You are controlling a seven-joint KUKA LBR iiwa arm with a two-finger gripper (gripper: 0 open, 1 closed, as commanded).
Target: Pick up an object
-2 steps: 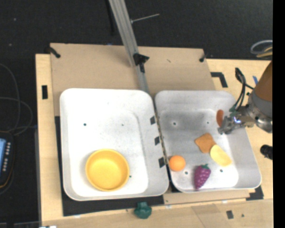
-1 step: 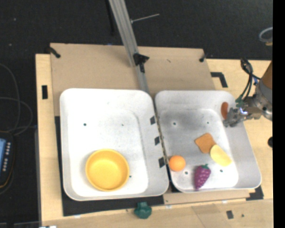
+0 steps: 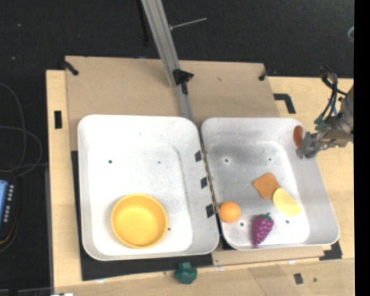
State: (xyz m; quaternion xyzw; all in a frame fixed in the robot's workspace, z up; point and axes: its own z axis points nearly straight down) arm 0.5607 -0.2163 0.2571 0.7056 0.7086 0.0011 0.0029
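Camera view, gripper [image 3: 309, 145] at right bin [image 3: 246, 134] upper right rim, finger state impossible to tell, orange ball [image 3: 229, 212], purple grapes [image 3: 262, 228], yellow lemon [image 3: 286, 201], orange slab [image 3: 266, 184] inside, yellow bowl [image 3: 139, 220] in left bin [image 3: 135, 140]

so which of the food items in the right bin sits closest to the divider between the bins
The orange ball. It lies against the right bin's left wall, beside the divider, while the purple grapes, the yellow piece and the orange-brown slice lie further right.
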